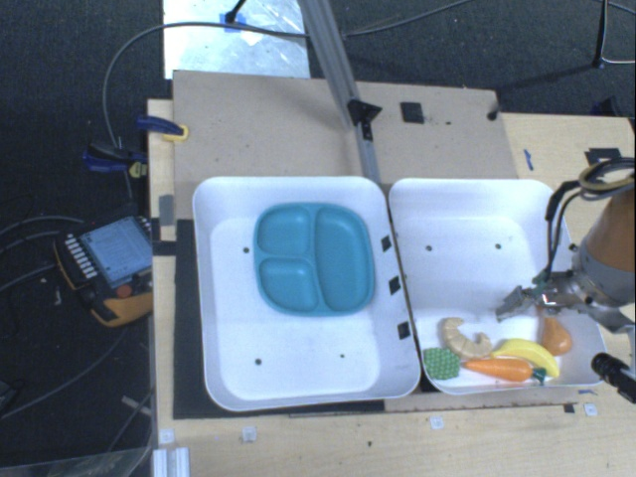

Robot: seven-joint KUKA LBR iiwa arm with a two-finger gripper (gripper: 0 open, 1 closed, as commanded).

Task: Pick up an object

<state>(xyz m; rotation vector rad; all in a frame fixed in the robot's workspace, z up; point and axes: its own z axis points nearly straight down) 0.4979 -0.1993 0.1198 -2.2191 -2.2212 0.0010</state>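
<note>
The right bin (467, 227) holds several toy foods along its front edge: a beige curved piece (464, 338), a yellow banana (527, 350), an orange carrot (499, 369), a green piece (442, 363) and an orange-brown lump (557, 337). My gripper (553, 309) hangs over the bin's right front part, just behind the lump and the banana. It is open, with nothing between its fingers. The grey arm with its orange band (608, 246) comes in from the right.
The left bin (224, 346) bears a blue divided plate (314, 257). A divider with black clips (394, 284) runs between the bins. A slanted metal pole (338, 58) rises behind them. Cables and a handheld unit (107, 266) lie left of the bench.
</note>
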